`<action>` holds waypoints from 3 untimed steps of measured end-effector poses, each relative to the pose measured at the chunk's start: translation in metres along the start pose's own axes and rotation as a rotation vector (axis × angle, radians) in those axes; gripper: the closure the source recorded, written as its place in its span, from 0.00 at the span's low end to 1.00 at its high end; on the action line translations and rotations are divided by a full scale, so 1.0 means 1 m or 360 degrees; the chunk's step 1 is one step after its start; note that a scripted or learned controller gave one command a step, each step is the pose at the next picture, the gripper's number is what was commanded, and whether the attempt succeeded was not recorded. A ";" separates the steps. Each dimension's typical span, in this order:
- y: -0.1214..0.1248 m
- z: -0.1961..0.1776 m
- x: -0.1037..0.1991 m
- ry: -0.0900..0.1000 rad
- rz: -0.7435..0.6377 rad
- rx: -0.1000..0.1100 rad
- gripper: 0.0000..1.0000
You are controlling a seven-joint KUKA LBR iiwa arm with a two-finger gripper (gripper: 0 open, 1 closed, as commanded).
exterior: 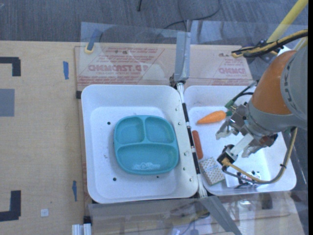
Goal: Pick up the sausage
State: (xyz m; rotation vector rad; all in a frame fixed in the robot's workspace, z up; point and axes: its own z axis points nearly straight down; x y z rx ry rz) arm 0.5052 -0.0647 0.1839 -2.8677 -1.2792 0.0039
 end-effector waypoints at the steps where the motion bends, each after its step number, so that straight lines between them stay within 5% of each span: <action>1: -0.022 -0.015 0.032 0.0000 -0.0164 -0.0004 0.00; 2: 0.026 0.000 0.048 -0.0001 0.0077 -0.0001 0.00; 3: 0.087 -0.001 0.068 0.0000 0.0575 0.0000 0.00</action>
